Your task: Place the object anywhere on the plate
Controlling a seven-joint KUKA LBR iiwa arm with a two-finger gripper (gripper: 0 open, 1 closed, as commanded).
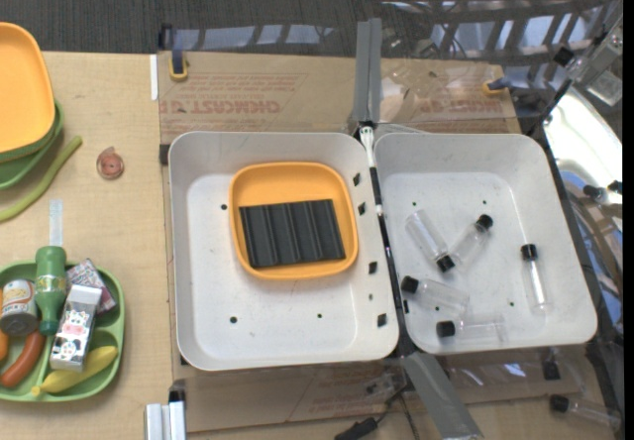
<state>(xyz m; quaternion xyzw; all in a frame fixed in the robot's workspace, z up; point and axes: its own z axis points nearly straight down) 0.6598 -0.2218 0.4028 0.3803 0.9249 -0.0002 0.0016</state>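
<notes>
An orange square plate (250,192) sits in the upper middle of the left white bin (198,319). A dark grey ribbed rectangular block (293,233) lies flat on the plate, covering most of its floor. In the right white bin (555,180) lie several clear vials with black caps, among them one near the middle (428,235), one at the right (534,279) and one by the front wall (474,331).
On the wooden bench to the left stand a green tray of toy food (59,334), an orange plate on a green one (20,101) and a small pink piece (110,164). Cardboard (258,91) lies behind the bins. A metal post (368,71) rises between them.
</notes>
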